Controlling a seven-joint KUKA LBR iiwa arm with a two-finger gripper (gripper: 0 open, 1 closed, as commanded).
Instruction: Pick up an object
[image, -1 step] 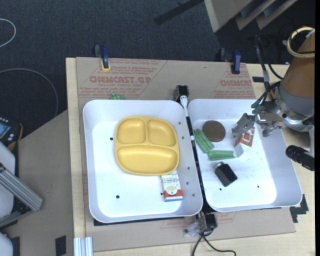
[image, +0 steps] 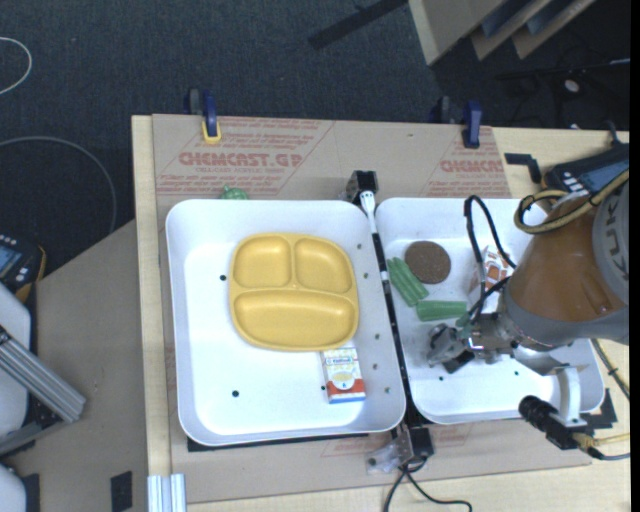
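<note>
My gripper (image: 448, 352) hangs low over the middle of the right bin (image: 470, 400), its dark fingers just below a green stick-like piece (image: 441, 310). A second green piece (image: 407, 281) lies slanted near the bin's left wall. A brown round disc (image: 429, 261) rests at the bin's far side. A small orange and white item (image: 493, 266) sits beside the arm. In the left bin (image: 200, 330) lie a yellow divided plate (image: 294, 290) and a small carton (image: 343, 374). I see nothing between the fingers.
The arm's orange band and grey wrist (image: 565, 285) cover the right half of the right bin. A black cable (image: 480, 225) loops above it. Blue clamps (image: 209, 112) hold the cardboard at the back edge.
</note>
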